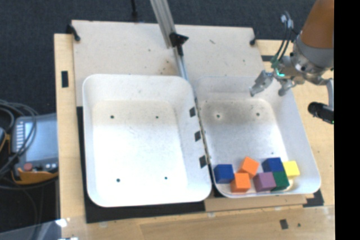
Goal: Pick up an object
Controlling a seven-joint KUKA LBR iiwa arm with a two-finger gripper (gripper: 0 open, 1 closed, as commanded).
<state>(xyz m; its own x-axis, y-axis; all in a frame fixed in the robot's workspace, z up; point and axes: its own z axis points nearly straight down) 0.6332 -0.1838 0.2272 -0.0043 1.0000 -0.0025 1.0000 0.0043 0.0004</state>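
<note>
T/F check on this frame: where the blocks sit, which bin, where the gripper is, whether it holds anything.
1. All the coloured blocks lie in the right bin. True.
2. The blocks are spread along the far edge of that bin. False: they are clustered at its near edge, from the blue block across to the yellow block.
3. The gripper is above the far right corner of the right bin, apart from the blocks. True.
4. The gripper holds the purple block. False: the purple block lies in the bin among the others, and nothing shows between the fingers.
5. There are two orange blocks. True: one orange block sits just behind the other.
</note>
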